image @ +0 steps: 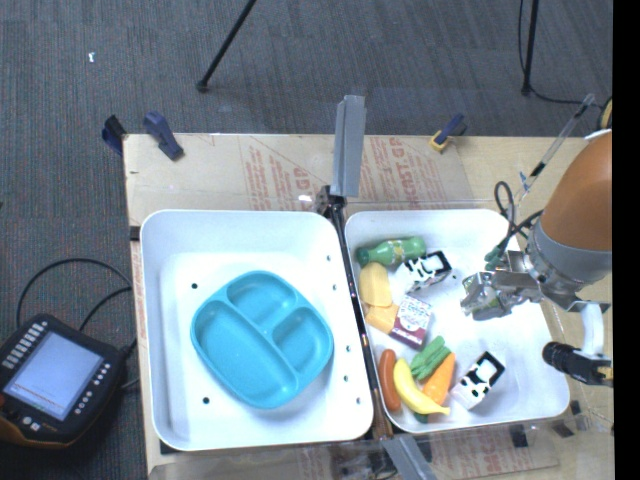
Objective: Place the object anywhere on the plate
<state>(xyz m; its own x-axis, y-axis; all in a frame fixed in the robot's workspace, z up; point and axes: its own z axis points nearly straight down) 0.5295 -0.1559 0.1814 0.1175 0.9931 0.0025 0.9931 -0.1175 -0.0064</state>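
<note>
From the camera view, you see the metal gripper (487,296) over the right white bin (470,226), toys just left of it; its opening you cannot tell. The blue sectioned plate (262,340) lies in the left bin (165,268), on a cardboard-covered desk (260,168) above grey carpet (80,88).

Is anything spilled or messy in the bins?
Nothing is spilled. The toy food lies jumbled in the right bin, and the blue plate sits bare in the left bin.
</note>
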